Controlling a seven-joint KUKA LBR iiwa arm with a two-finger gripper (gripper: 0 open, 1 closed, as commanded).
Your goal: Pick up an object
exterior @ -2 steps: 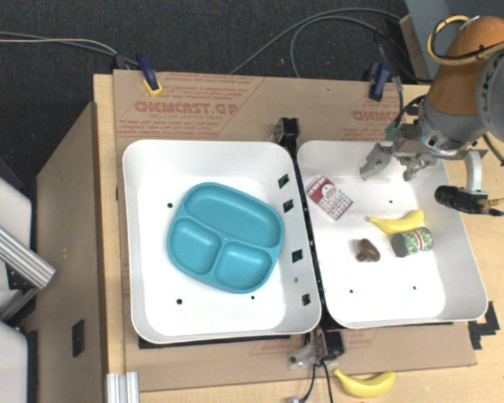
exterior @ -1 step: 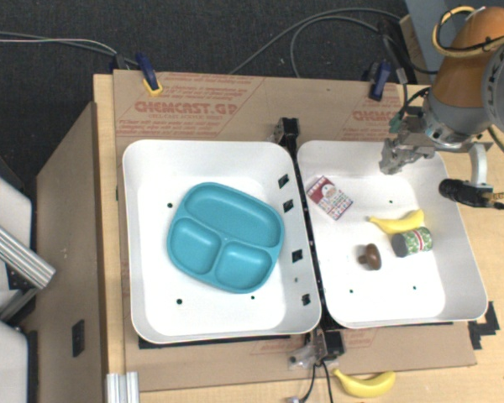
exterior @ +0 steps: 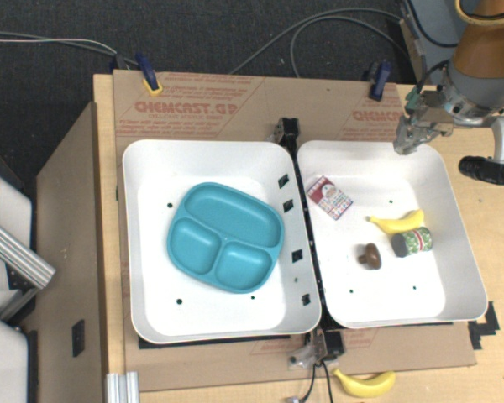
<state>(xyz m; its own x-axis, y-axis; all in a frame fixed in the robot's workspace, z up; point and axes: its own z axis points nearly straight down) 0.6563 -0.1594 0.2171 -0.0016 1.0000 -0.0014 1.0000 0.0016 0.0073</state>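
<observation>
The right bin (exterior: pixel 353 309) holds a yellow banana (exterior: pixel 396 222), a small green and red can (exterior: pixel 413 242) lying beside it, a brown lump (exterior: pixel 370 256) and a flat red and white packet (exterior: pixel 328 197). My gripper (exterior: pixel 412 137) hangs over the far right corner of this bin, well behind the banana, with nothing seen between its fingers. The fingers look close together. A blue divided tray (exterior: pixel 225 237) lies in the left bin (exterior: pixel 151 309).
Black clips (exterior: pixel 286 130) join the two bins along the middle seam. Blue clamps (exterior: pixel 148 72) hold the cardboard base at the back. A second banana (exterior: pixel 366 382) lies off the bins at the front edge. Cables run across the dark floor behind.
</observation>
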